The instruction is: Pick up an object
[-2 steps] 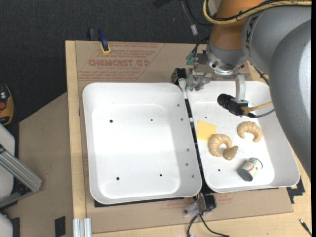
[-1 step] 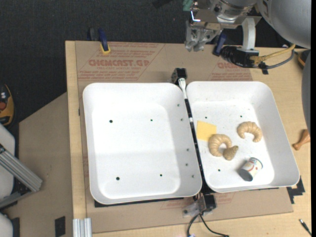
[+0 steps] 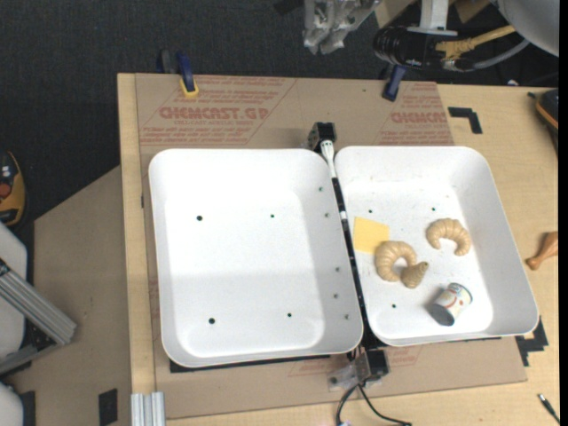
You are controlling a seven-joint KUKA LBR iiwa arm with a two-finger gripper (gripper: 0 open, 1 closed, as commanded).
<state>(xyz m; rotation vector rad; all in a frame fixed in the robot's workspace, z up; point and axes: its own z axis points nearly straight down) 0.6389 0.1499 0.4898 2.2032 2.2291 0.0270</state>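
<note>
Two shallow white bins sit side by side on a cardboard-covered bench (image 3: 266, 105), and the left bin (image 3: 177, 193) has only its small dark holes showing. Above the seam between them, at the top of the view, the gripper (image 3: 330, 25) hangs over dark floor beyond the bench's far edge, well apart from everything in the bins; from where I stand I cannot tell how its jaws are set. In the right bin (image 3: 479, 171), a flat yellow square (image 3: 371, 234) lies nearest the divider. Just beside it is a croissant (image 3: 398, 263), then a second croissant (image 3: 449, 234) near it, apart. A small white-and-grey can (image 3: 450, 303) lies tipped on its side near the front rim.
</note>
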